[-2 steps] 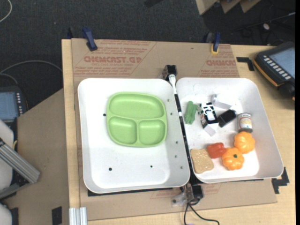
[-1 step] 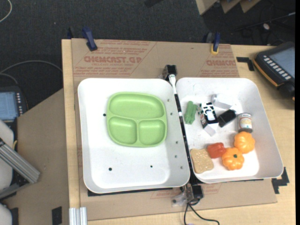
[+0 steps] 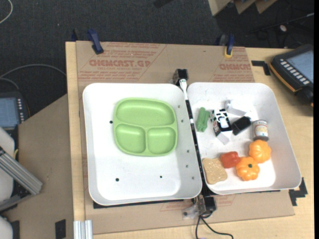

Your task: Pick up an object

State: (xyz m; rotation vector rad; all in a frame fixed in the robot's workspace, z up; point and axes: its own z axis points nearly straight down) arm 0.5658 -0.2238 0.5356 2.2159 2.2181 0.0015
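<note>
Nearest you, the bread slice lies flat in the right bin; choose instead the upright orange pumpkin just beside it. Hand state: cannot tell.

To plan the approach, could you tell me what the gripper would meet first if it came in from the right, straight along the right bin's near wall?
Probably the nearer orange fruit, then the bread slice, if it travels low enough; depth is unclear.

Pale green tray, orange pumpkins
</note>
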